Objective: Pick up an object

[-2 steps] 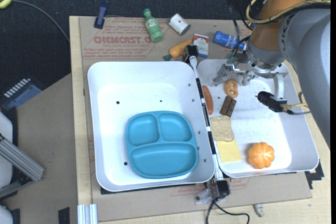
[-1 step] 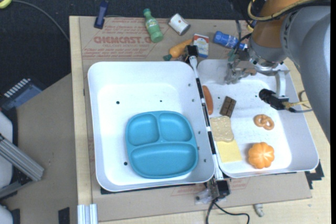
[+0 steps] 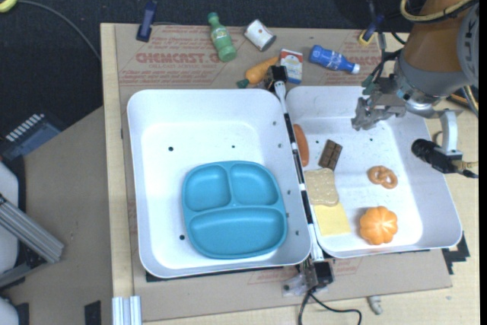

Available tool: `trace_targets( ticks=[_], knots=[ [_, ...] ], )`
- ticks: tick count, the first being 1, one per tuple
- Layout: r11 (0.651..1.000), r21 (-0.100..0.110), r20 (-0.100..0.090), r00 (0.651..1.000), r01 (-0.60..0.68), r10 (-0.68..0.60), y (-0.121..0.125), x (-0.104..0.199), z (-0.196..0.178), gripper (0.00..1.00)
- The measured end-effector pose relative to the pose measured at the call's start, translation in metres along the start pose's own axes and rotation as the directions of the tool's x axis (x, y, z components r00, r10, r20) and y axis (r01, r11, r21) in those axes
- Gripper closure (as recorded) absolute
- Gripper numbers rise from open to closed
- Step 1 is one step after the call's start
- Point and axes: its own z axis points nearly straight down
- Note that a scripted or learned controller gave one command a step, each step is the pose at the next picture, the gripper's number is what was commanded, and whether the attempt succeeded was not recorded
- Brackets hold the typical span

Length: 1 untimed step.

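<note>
1. The right bin (image 3: 445, 217) holds my choices: a brown chocolate bar (image 3: 329, 154) nearest me, a pretzel (image 3: 382, 176), a small orange pumpkin (image 3: 378, 225), a slice of toast (image 3: 321, 186) lying against a yellow cheese square (image 3: 332, 220), and a reddish sausage (image 3: 301, 144) tight against the dividing wall.
2. My gripper (image 3: 367, 118) hangs over the upper part of that bin, tips pointing down, nothing between them; how wide they stand I cannot tell from this angle.
3. I judge the chocolate bar the soundest target: it lies apart from its neighbours, with bare floor on both sides for my tips to straddle its narrow width.
4. The sausage looks awkward, since the wall leaves no room for one finger; toast and cheese are flat and touching.
5. The left bin (image 3: 152, 133) carries a blue divided plate (image 3: 233, 208), well apart from my work.
6. Beyond the bins, a green bottle (image 3: 222, 37), a blue bottle (image 3: 333, 59) and a small can (image 3: 259, 34) lie on the board, no hindrance.
</note>
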Motion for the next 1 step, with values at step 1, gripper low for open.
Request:
trace_targets(
  ticks=[1],
  knots=[
    [1.000,0.004,-0.001,1.000,-0.001,0.001,-0.0563,-0.0018,0.0372,1.00]
  ],
)
